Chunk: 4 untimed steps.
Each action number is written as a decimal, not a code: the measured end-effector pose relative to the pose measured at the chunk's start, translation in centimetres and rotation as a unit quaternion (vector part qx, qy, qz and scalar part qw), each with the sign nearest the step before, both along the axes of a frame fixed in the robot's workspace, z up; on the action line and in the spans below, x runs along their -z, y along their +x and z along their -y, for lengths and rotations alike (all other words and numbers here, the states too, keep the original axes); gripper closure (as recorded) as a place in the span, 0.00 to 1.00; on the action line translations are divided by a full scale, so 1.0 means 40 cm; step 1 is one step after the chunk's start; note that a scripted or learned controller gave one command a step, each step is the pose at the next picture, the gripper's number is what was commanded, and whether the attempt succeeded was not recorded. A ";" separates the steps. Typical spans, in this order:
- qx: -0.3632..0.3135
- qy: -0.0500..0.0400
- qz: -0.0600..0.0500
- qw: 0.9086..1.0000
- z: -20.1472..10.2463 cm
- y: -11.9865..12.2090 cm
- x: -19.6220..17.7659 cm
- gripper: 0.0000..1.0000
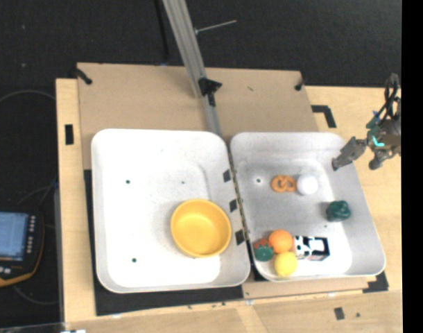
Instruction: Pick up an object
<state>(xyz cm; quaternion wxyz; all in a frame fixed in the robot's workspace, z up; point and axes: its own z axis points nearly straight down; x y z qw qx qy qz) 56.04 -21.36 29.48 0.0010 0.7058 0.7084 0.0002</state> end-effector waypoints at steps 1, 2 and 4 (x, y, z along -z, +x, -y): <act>0.001 0.000 -0.003 1.000 -0.020 -0.001 0.146 0.00; 0.002 0.000 -0.002 1.000 -0.015 0.016 0.261 0.00; 0.004 0.000 0.002 1.000 -0.034 0.009 0.362 1.00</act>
